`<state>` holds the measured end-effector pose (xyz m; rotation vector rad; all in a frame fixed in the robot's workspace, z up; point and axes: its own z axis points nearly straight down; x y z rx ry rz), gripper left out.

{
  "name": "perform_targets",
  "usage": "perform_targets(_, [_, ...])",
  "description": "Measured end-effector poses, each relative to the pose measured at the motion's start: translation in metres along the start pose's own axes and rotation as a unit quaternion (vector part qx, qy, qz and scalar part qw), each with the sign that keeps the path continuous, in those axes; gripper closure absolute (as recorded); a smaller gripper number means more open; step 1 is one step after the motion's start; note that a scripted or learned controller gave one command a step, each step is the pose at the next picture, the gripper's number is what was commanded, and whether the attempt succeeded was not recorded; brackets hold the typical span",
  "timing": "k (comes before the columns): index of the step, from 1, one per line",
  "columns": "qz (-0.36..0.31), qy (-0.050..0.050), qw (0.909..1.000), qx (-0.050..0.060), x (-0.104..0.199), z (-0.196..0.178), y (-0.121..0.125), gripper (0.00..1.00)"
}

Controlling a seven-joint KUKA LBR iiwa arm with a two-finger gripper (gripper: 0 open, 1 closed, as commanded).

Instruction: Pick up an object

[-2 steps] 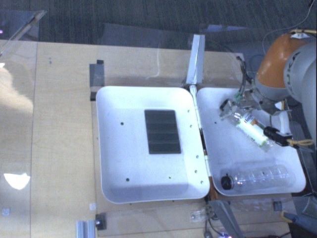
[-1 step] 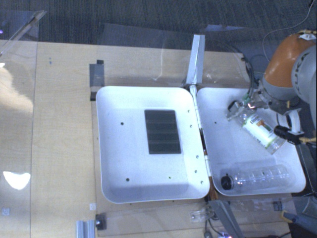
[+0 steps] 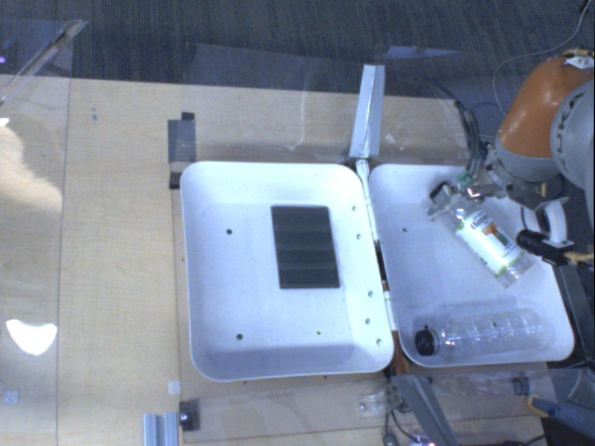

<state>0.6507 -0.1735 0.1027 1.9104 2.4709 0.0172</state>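
Two white bins sit side by side on the wooden bench: the left bin (image 3: 209, 277) carries a flat dark rectangular pad (image 3: 305, 246) near its middle, and the right bin (image 3: 404, 249) carries the things that can be picked. One is a small bottle with a white and green label (image 3: 487, 241), lying tilted in the upper right part of the bin. The other is a clear plastic bottle with a black cap (image 3: 479, 334), lying along the near wall, cap toward the left.

The arm (image 3: 548, 119) reaches in from the right, and its gripper (image 3: 457, 193) is low at the upper end of the small labelled bottle, touching it or just beside it. I cannot tell if the fingers are spread or pressed together, because the metal parts there are small and mixed with the bottle's clear end. I also cannot see the bottle between them, so I do not count it as held.

To my judgement, the step in hand is the approach or the closing on the small bottle, and the lift is not yet done. The next move calls for a firm closing across the bottle's narrow body, then a straight rise. As the bottle is round and smooth, it may roll or slip out if the grip lands on its very end
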Motion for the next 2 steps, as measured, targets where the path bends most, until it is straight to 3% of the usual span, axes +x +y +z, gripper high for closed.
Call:
perform_targets(1, [0.11, 0.002, 0.9939, 0.009, -0.008, 0.015, 0.013, 1.0])
perform_targets(2, [0.081, 0.002, 0.9967, 0.006, 0.048, -0.076, 0.028, 1.0])
